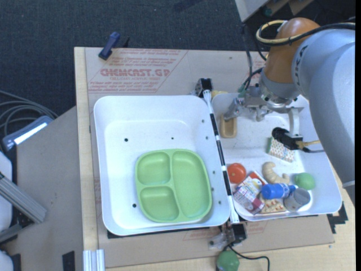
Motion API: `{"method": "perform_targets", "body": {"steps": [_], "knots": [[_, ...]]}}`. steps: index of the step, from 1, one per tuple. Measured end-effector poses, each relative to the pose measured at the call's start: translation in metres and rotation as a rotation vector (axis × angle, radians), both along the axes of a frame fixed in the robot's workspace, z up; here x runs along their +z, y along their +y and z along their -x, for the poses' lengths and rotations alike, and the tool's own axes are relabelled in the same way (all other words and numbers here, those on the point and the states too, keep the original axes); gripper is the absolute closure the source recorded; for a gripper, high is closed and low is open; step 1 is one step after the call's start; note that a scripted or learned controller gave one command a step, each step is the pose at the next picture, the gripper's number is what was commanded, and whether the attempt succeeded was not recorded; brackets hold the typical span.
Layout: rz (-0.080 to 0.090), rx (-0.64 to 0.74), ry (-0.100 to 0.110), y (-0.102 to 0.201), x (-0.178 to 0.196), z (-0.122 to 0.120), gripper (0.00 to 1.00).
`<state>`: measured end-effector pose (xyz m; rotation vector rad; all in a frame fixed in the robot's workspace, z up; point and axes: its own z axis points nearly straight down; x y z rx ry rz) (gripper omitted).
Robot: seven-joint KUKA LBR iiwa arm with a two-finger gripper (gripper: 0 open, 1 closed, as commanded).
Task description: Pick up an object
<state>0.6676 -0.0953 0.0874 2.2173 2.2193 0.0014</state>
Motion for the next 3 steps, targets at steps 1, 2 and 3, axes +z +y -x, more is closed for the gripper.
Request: {"method": "perform_targets", "body": {"steps": [1,2,3], "knots": [[0.0,-0.002,0.0,-0.076,0.022,0.001,0.0],[-0.002,-0.001,0.005,-0.076,0.022,0.072,0.0],[0.0,0.001,-0.008,-0.086,0.002,0.086,0.0]]}}
